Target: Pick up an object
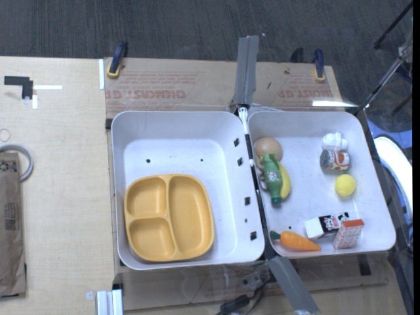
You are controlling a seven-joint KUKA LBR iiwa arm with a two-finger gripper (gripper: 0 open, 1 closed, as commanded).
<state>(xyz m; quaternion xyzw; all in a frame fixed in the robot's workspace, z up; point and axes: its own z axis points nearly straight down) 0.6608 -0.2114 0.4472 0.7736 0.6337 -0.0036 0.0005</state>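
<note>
You cannot tell the claw's state from this overhead view, so judge the pick as not yet begun. Your next move calls for choosing a target in the right bin [367,143], right of centre. The yellow ball [345,185] sits apart near its right wall, round and smooth. The carrot [299,241] lies at the lower edge. The left bin [131,136] holds a yellow divided plate [169,216].

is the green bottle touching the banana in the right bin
Touching. In the camera view the green bottle lies against the banana, overlapping its left edge with no white bin floor between them.
</note>
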